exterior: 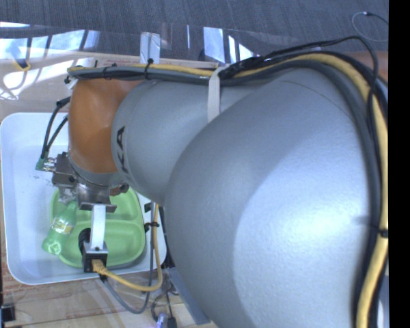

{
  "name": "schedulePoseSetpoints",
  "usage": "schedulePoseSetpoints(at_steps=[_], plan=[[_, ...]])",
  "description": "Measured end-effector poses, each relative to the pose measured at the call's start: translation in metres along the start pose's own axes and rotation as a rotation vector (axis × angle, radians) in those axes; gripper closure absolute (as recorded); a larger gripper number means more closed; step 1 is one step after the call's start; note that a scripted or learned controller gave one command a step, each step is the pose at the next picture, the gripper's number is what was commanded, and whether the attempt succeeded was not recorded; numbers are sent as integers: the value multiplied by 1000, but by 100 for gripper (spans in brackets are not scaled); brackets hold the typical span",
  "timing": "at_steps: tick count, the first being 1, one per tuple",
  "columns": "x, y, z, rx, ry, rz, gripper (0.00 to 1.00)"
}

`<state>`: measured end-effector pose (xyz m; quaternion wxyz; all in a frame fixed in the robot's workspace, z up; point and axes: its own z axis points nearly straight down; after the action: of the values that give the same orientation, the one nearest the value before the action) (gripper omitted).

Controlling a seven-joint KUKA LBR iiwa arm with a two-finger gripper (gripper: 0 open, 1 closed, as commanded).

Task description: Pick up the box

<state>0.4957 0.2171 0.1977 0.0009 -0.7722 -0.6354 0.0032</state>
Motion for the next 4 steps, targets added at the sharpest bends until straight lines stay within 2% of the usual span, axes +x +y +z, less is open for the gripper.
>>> schedulePoseSetpoints(at_steps=[1, 2, 3, 4], plan=[[-3, -21, 72, 1, 0, 31, 100], [-2, -14, 43, -2, 2, 10, 100], [-2, -14, 43, -2, 2, 10, 0], [-2, -14, 43, -2, 2, 10, 0]])
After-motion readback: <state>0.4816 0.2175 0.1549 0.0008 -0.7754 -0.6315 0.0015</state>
